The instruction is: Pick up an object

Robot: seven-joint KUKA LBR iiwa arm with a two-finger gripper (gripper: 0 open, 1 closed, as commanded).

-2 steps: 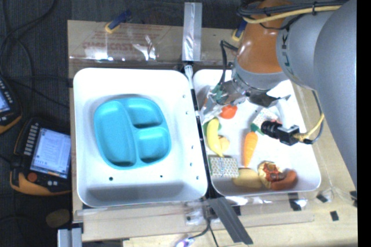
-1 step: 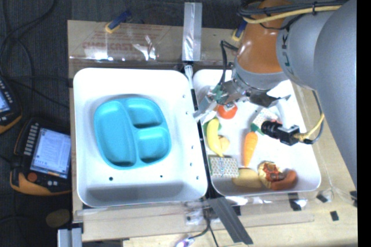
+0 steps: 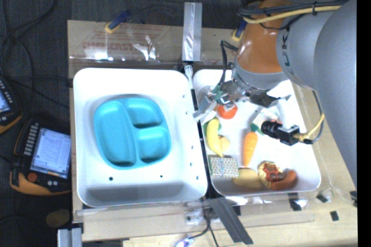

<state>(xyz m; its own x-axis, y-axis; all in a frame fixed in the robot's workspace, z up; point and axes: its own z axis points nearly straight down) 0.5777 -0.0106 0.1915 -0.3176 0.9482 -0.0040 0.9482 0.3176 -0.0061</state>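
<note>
- The arm (image 3: 313,48) comes in from the right, big and grey, its orange band (image 3: 261,48) sitting over the back of the right bin.
- The tabletop (image 3: 87,37) carries two white bins side by side, with clear plastic and a strip of tape along the back edge.
- Left bin (image 3: 87,170): it holds a blue tray (image 3: 132,131) with three compartments, lying slightly toward the left of the bin.
- Right bin (image 3: 310,173): it holds the toy food, crowded toward the front and left side.
- The hand (image 3: 223,98) is down in the back-left part of the right bin, right over a red tomato (image 3: 227,112); whether its fingers are apart or together, I cannot tell, and whether they touch the tomato I cannot tell either.
- A black part with a yellow cable (image 3: 281,131) hangs over the bin's middle, just right of the carrot.
- Banana (image 3: 214,137): yellow with a green tip, it lies along the left wall, just in front of the tomato.
- Carrot (image 3: 249,148): orange, it lies lengthwise near the middle, beside the banana but apart from it.
- Hot dog (image 3: 272,175): it sits at the front right, with a tan bread piece (image 3: 246,180) touching its left end.
- A speckled grey block (image 3: 224,166) rests at the front left, just in front of the banana.
</note>
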